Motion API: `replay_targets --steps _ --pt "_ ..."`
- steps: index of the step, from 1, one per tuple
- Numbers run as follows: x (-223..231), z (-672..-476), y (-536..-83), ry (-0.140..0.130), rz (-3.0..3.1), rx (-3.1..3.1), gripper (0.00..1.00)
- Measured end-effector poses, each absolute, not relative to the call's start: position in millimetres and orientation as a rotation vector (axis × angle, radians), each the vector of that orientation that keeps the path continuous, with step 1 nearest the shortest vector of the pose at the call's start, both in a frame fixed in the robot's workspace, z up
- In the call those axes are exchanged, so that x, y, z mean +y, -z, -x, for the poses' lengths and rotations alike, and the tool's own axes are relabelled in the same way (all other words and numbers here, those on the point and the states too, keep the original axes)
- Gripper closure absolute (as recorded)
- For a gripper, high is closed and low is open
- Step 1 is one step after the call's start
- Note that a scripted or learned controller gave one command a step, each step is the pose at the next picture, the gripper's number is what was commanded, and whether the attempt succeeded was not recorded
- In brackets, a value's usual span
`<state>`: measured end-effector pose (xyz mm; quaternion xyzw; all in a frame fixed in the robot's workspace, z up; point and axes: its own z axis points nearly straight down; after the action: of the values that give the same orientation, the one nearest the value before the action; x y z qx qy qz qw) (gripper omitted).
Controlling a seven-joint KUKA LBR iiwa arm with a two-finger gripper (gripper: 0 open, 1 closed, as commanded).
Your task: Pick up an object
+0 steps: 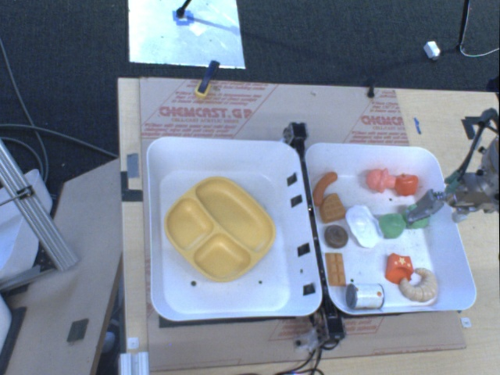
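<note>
Dark carpet lay beyond the table (258,104). In the right white bin (453,248), a small silver can (365,295) sat at six o'clock. Nearer three o'clock lay the soft-looking green plastic lump (392,226), probably light and slippery, best pinched across its middle. The pincer (422,207) touched it; I could not tell its opening.

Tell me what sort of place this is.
Most likely a robotics lab test bench, not a kitchen. Two white bins sit side by side on a protective-paper-covered board; the right one holds toy food such as a hot dog, and a gripper reaches in near a green toy.
</note>
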<state>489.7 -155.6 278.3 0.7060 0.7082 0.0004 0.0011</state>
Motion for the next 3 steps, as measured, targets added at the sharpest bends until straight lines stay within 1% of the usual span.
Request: replay_targets --steps 1,2,3 --pt "-127.7 -495.6 -95.0 0.009 -2.227 2.235 0.0" --pt "-130.4 -499.6 -114.0 -0.003 -2.218 2.222 1.0" --pt "-82.3 -487.1 -84.5 -0.003 -2.214 2.226 1.0"
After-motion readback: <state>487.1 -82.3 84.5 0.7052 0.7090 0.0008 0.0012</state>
